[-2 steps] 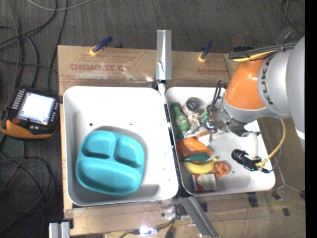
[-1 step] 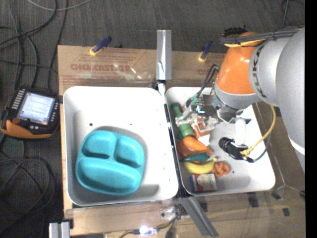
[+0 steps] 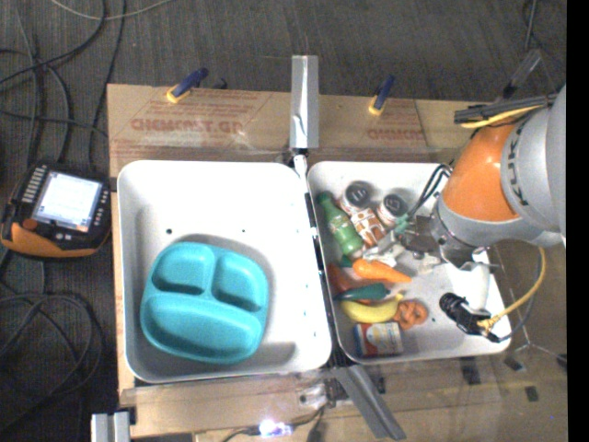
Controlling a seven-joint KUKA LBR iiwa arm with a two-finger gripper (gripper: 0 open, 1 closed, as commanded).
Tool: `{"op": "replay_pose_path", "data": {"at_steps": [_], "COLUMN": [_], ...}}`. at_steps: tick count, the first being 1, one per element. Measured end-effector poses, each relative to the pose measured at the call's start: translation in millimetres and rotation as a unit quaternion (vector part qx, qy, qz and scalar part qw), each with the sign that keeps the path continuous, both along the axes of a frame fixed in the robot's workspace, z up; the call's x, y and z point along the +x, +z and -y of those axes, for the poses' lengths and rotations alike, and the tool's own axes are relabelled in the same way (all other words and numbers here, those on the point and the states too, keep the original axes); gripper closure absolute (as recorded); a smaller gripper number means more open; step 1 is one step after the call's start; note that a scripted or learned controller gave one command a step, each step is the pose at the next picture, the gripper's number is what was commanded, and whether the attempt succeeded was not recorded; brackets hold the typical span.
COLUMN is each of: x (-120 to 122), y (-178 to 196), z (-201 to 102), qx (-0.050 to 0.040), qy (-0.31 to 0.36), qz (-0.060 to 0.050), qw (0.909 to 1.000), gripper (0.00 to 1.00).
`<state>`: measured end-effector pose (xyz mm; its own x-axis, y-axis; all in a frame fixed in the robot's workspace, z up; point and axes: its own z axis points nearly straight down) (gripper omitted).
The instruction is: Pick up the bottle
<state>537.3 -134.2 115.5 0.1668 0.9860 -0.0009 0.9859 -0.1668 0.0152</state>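
Even, fairly bright overhead light glares off the white bins (image 3: 221, 178), with soft shadows and slightly grainy, soft focus.

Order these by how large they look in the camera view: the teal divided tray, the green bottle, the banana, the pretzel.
1. teal divided tray, clearly largest.
2. green bottle and banana: they look about alike in length, so I leave them unranked.
3. pretzel, smallest.
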Motion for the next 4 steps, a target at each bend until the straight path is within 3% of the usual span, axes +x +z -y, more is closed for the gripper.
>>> {"op": "replay_pose_path", "data": {"at_steps": [1,2,3,4], "x": [60.8,131.2,130.1,100.0], "y": [-25.7,176.2,73.3,1.5], "z": [-29.6,-50.4,-102.2,-59.6], "qx": [-0.0034,-0.0006,0.0004,0.0015], "qy": [-0.018,-0.004,-0.001,0.036], "qz": [-0.003,-0.008,-0.010,-0.009], "qw": [0.9998,1.0000,0.9999,0.9993], "gripper": [0.00,0.00,0.00,0.00]}}
